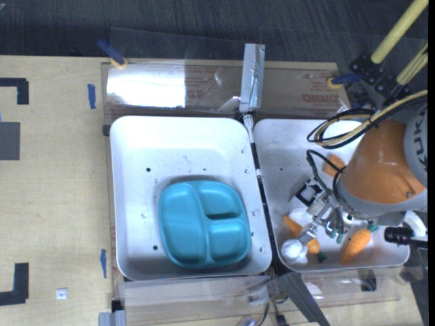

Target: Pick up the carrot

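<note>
Nearest the camera, along the front wall of the right bin, lies the carrot: a short orange taper with a dark green tip at its upper end, tilted so that this tip points up and to the right. It rests just right of the gripper and partly under the arm's wrist. Left of the gripper and slightly below it sits a white ball, touching a small orange piece with a bit of green beside it. A second orange piece lies just left of the gripper, nearer the bin's left wall. The gripper itself, a cluster of grey and black metal parts, hangs low over the bin floor among these items; whether it is open or closed cannot be told, and nothing is seen held in it. Above it rises the orange band of the arm, with black and yellow cables looping beyond. Well to the left of the gripper, the left bin contains a teal divided plate, three compartments showing.
</note>
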Action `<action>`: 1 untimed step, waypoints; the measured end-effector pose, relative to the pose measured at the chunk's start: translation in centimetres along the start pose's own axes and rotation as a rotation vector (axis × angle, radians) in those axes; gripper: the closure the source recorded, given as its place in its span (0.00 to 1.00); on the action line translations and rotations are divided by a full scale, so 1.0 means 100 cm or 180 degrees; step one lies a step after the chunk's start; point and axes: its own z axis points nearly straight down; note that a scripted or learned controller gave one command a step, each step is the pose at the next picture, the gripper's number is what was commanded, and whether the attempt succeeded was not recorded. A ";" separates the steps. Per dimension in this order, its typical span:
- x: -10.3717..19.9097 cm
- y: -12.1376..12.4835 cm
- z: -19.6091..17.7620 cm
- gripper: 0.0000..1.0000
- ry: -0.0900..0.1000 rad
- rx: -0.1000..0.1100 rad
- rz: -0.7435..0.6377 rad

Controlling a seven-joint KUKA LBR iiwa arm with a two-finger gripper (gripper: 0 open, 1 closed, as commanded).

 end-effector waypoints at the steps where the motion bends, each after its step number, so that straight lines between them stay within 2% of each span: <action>1: 0.000 0.000 0.000 0.00 0.0000 0.0000 0.0000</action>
